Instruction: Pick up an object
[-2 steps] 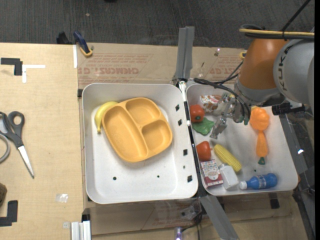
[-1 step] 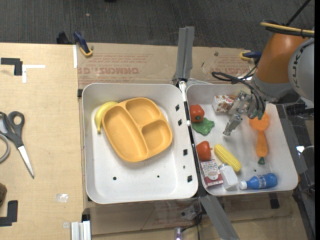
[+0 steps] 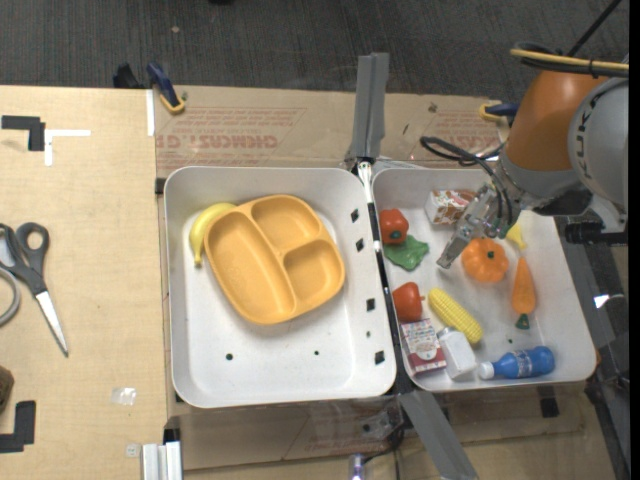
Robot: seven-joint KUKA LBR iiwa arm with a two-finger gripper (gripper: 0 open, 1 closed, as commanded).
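orange and round, the toy pumpkin (image 3: 486, 264) sits in the right bin (image 3: 572, 308), just beside the gripper (image 3: 458, 251) and on its far side from the bin divider, so close that the nearer fingertip seems to touch its edge. being round, it has no long axis to line up with, so my guess is the coming move hinges on shifting the jaws sideways over it rather than turning them. the jaws look parted a little, two grey fingers angled down toward the bin floor, with nothing between them. on their other side, toward the divider, lie a red pepper (image 3: 393, 225) and a green piece (image 3: 408, 255); below them an ear of corn (image 3: 456, 312); past the pumpkin, a carrot (image 3: 523, 286). the left bin (image 3: 270, 368) holds a yellow divided plate (image 3: 275, 258), well apart.
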